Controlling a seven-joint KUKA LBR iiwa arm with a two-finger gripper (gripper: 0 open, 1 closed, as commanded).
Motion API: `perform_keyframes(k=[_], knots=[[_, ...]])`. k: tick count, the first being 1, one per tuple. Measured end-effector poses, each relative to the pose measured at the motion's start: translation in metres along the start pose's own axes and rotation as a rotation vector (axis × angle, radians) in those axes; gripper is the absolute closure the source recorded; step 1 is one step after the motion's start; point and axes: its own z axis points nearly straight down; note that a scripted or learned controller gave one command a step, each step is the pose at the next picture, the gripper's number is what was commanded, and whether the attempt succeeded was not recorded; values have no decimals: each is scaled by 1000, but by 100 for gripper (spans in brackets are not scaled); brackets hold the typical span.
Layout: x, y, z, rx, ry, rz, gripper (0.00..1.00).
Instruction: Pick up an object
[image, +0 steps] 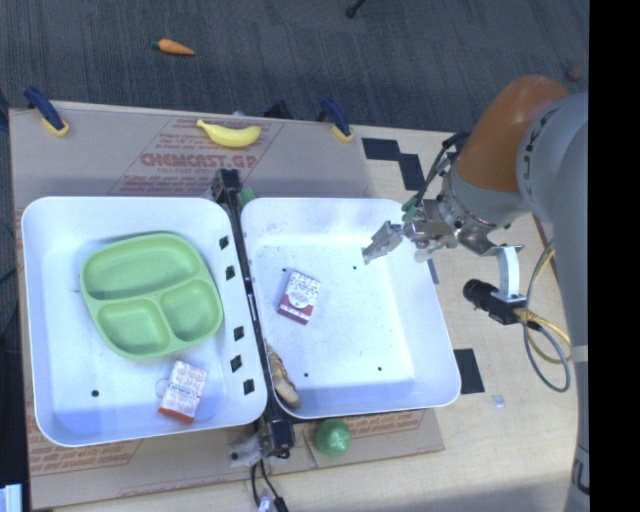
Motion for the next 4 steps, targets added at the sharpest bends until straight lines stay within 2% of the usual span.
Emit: perform_keyframes(k=[1,2,3,4], knots=[[-7,13,74,2,0,-1,0],[-8,29,47,-2,1,-1,0],[-8,35,-27,-3,0,-1,0],[-7,-17,19,2,0,-1,0]])
